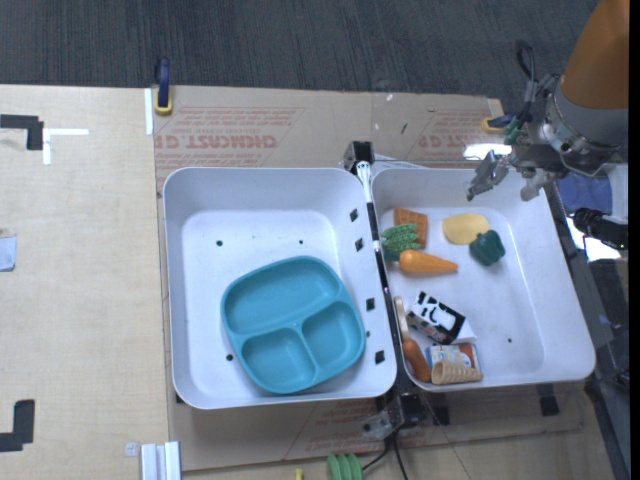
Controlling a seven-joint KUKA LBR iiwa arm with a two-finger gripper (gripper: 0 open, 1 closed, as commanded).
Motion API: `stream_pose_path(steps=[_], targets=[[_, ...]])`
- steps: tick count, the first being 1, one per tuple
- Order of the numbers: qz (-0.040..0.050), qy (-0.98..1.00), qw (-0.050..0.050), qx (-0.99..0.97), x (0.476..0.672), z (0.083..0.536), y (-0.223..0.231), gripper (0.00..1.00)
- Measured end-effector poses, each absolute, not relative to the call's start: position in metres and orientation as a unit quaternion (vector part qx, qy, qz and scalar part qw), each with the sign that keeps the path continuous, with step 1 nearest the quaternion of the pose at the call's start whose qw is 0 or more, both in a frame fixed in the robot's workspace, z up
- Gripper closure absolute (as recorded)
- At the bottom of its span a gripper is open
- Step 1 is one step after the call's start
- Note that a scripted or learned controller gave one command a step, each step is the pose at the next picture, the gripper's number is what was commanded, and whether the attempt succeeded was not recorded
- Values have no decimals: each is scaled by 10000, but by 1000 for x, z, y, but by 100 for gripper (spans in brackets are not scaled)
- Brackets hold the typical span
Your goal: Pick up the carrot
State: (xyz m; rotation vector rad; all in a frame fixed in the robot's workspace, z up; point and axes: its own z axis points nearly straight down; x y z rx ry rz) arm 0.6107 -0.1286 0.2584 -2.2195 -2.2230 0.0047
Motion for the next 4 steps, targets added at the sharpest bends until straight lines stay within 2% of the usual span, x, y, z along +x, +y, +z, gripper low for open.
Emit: stream_pose_path(steps=[1, 2, 3, 4], targets=[[14, -6886, 3, -7251, 582, 124, -98, 0], [-145, -6382, -109, -7696, 588, 107, -96, 0], [-128, -5813, -70, -8136, 559, 105, -93, 0], [-101, -5800, -57, -8145, 558, 112, -95, 100]])
